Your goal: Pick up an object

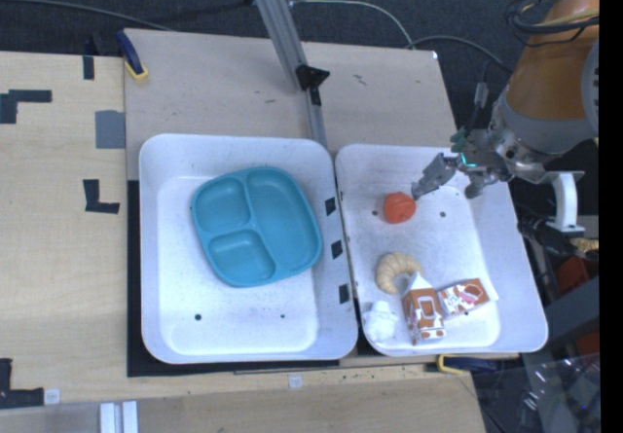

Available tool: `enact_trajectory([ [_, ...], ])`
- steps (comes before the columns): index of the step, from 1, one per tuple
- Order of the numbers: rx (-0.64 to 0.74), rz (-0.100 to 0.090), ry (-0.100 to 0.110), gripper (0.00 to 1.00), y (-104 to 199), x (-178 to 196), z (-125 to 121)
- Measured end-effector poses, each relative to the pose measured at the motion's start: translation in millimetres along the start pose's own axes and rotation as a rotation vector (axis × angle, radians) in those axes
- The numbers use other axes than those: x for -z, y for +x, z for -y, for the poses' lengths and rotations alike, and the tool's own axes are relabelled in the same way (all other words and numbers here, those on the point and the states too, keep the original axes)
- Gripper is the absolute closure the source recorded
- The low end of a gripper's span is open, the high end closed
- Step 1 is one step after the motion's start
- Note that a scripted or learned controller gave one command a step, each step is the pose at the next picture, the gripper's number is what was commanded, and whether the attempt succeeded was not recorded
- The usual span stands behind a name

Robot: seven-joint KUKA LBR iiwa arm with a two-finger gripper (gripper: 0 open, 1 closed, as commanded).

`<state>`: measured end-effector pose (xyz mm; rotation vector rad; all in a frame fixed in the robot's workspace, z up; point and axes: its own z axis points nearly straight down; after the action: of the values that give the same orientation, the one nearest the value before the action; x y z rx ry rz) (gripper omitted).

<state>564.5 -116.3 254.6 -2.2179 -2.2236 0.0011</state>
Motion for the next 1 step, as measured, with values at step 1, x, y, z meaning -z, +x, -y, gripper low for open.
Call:
enact_trajectory([
  [1,0.0,0.0,0.0,0.0,-0.1,0.1,0.0],
])
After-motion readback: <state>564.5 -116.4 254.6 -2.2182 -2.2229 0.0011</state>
